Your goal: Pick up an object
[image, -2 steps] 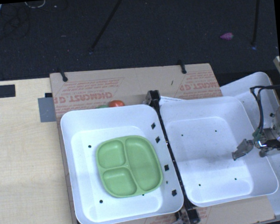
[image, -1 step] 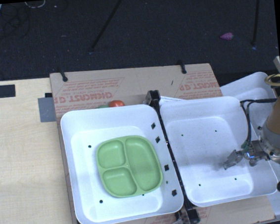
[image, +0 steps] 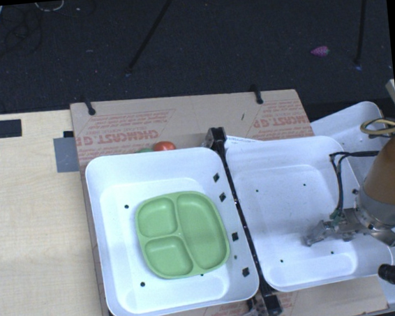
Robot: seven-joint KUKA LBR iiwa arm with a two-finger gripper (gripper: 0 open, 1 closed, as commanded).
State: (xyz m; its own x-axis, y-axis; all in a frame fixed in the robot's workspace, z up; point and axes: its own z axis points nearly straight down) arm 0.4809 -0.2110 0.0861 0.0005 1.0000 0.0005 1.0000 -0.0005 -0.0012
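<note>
- The gripper [image: 322, 232] is down low inside the right bin [image: 282, 159], near that bin's front right part, with the grey arm [image: 389, 183] and its orange band rising behind it toward the bench's right side.
- Its two fingers point away from the arm, toward the middle divider. They look close together, with nothing visible between them, so I'd call it narrow and carrying nothing.
- The floor of the bin directly around the fingertips is plain white; I see no object within reach of them where they sit.
- A dark cable [image: 339, 174] loops down to the wrist just behind the fingers.
- Beyond the fingertips, past the black clips along the divider [image: 228, 199], lies the left bin [image: 113, 219], and in its middle sits the only obvious candidate: a green divided plate [image: 182, 233], lying flat, three compartments facing up, well apart from the gripper.
- Further off still, behind the left bin's back rim, a small red object [image: 164, 147] with a bit of green beside it peeks out on the cardboard; too little shows to say what it is.
- My reading: the pick is at the reaching stage at best, with nothing secured.
- The next move would call for lifting clear of the right bin's wall, crossing the divider, spreading the fingers, and coming down over the plate's rim or one of its inner ridges, since a flat plate offers little else to pinch.
</note>
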